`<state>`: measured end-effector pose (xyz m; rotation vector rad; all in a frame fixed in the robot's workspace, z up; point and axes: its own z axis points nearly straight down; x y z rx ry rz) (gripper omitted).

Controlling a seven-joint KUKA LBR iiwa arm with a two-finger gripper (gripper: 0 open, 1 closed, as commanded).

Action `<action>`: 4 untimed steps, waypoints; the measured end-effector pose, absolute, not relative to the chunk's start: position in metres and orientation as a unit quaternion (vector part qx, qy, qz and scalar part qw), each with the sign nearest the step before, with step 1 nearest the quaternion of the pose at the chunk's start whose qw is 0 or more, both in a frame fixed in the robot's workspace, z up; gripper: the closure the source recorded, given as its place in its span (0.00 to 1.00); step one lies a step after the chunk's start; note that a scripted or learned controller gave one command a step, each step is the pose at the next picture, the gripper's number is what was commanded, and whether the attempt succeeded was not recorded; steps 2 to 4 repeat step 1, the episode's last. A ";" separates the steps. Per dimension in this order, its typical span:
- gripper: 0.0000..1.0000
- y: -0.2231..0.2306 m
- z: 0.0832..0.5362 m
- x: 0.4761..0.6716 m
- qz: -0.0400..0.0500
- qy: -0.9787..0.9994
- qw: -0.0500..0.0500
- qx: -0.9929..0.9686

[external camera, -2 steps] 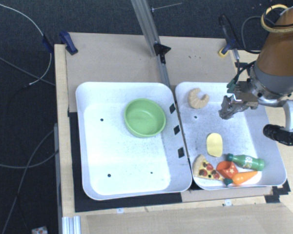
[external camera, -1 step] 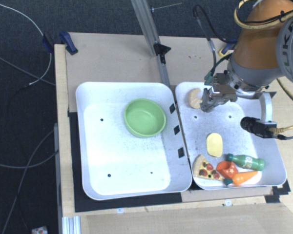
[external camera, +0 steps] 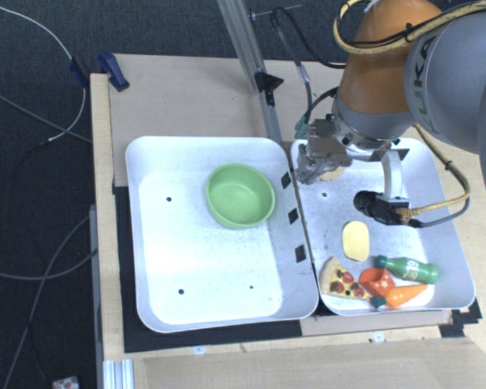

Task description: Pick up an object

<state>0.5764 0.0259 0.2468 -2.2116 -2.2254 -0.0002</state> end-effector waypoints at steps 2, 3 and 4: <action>1.00 0.076 0.231 0.591 0.000 -0.709 0.001 -0.705; 1.00 0.076 0.231 0.591 0.000 -0.709 0.001 -0.705; 1.00 0.076 0.231 0.591 0.000 -0.709 0.001 -0.705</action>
